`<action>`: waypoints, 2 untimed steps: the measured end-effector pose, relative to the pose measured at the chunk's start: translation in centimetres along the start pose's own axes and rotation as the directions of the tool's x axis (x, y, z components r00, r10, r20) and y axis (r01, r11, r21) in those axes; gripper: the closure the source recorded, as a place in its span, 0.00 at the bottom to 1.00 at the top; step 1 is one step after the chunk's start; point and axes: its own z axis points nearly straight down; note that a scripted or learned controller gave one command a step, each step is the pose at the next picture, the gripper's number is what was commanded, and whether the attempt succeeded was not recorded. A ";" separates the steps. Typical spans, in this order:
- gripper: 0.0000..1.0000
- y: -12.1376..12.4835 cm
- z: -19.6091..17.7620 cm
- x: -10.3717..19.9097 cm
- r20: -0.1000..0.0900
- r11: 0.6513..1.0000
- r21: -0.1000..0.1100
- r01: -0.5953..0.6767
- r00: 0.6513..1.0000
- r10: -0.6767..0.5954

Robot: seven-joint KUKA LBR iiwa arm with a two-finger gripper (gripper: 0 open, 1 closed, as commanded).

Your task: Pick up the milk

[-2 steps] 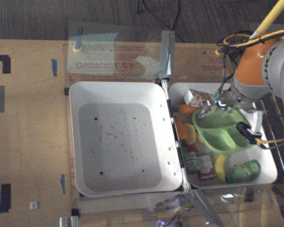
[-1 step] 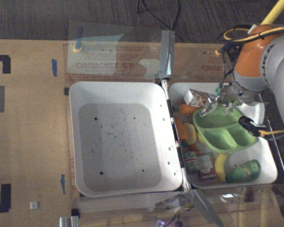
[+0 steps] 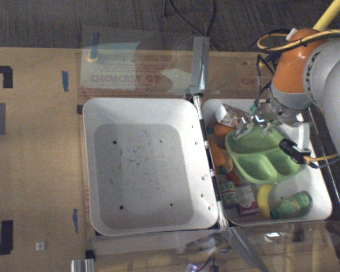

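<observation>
Milk is what you are after, and the small milk carton (image 3: 231,117) is lying tilted at the far left corner of the right bin (image 3: 320,205), just beyond the green divided tray (image 3: 260,157). Your hand (image 3: 259,121) is hovering over the far edge of that green tray, just right of the carton; whether it is apart or together cannot be told from this angle, and nothing is showing between its tips. The grey arm (image 3: 323,72) with its orange band is reaching in above the tray's far right. Nearer than the tray, a yellow banana-like piece (image 3: 264,200) and a green bottle (image 3: 292,204) are lying side by side, with a small red-labelled box (image 3: 246,202) to their left. Orange items (image 3: 220,152) are sitting against the tray's left side. The left bin (image 3: 96,123) is standing beside it on the bench (image 3: 34,169).
</observation>
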 end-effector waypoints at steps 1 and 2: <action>0.00 1.1 0.2 -0.8 0.012 0.966 -0.044 0.256 0.967 -0.256; 0.00 0.5 0.2 -5.6 -0.014 0.959 -0.043 0.280 0.960 -0.281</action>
